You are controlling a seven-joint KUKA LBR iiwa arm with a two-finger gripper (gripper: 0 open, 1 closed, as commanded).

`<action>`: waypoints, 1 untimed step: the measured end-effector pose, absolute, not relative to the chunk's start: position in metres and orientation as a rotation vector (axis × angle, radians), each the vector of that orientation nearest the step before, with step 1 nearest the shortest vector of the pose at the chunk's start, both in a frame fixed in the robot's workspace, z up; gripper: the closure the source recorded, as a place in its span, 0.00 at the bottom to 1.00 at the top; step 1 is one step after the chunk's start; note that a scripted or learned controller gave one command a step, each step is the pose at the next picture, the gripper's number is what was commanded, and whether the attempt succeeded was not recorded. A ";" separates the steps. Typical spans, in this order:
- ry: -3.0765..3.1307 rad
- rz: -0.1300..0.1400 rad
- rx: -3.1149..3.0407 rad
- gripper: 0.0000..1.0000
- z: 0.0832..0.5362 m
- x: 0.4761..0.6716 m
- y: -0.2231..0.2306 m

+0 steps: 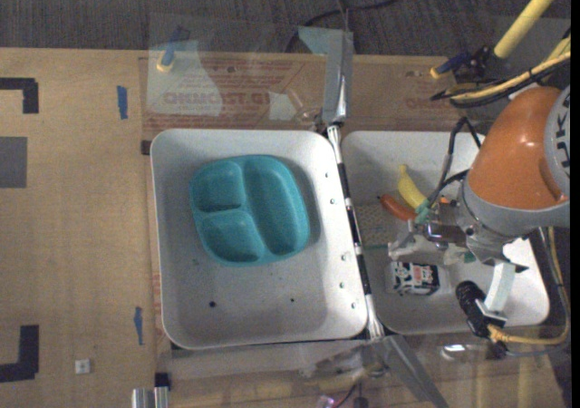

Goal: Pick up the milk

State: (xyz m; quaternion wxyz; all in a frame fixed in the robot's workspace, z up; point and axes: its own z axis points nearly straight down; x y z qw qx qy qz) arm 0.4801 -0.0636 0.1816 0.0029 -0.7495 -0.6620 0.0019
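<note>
The milk (416, 277) is a small black-and-white carton lying flat near the front of the right bin (373, 166). My gripper (426, 241) hangs just above the carton's far edge, on the arm with the orange band (512, 161) that reaches in from the right. The gripper's metal body hides the bin floor right behind the carton. Nothing shows the carton lifted; it rests on the bin floor.
A yellow banana (410, 187) and a red-orange item (396, 208) lie just behind the gripper in the right bin. A teal divided plate (249, 208) sits in the left bin (263, 302). Cables and a black connector (471, 302) hang by the wrist.
</note>
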 end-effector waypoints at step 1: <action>-2.143 -0.029 -2.324 0.00 0.105 0.488 -0.093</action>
